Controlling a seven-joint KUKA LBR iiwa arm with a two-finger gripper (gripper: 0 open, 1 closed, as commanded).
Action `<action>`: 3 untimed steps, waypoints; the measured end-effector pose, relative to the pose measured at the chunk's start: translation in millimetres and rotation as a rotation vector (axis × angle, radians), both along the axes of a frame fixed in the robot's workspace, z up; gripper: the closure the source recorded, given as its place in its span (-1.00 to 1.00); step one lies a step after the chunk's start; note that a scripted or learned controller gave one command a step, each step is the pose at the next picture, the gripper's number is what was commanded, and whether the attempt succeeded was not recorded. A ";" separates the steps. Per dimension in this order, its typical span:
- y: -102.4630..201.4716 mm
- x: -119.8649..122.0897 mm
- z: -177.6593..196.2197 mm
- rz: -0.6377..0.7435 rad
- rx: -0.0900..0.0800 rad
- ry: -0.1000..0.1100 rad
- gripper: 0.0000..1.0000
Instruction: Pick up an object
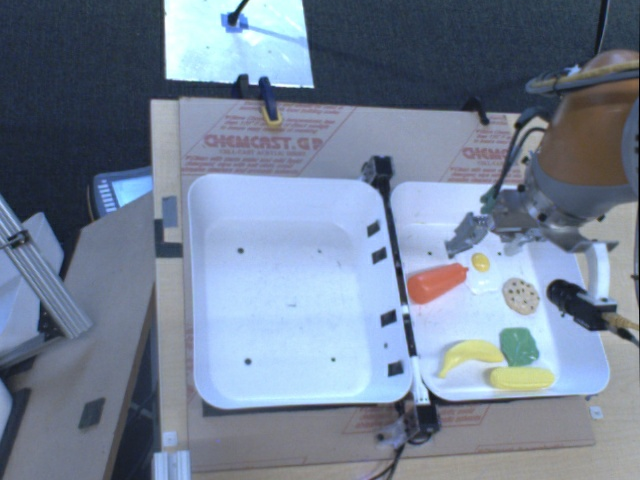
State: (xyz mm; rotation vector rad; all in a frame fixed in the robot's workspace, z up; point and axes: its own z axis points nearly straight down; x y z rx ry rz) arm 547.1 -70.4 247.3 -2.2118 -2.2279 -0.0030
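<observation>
dark carpet (80,58) | wooden bench (110,298) | cardboard sheet (300,133)

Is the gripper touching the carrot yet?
Apart. In the camera view the gripper hangs above the orange carrot, with a strip of bare white right bin floor plainly visible between them.

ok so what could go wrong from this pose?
1. The gripper hangs above and to the right of the orange carrot; a straight descent may land on bare bin floor.
2. The fried egg, cookie and carrot lie close together, so a grab may nudge a neighbour.
3. The carrot lies near the divider, which could block a finger.
</observation>
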 end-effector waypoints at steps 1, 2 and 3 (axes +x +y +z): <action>7.0 10.0 -42.2 -0.002 -0.003 0.001 -1.00; 28.0 -6.1 -63.8 -0.001 -0.002 0.001 -1.00; -17.5 18.7 -154.2 -0.009 -0.004 0.002 -1.00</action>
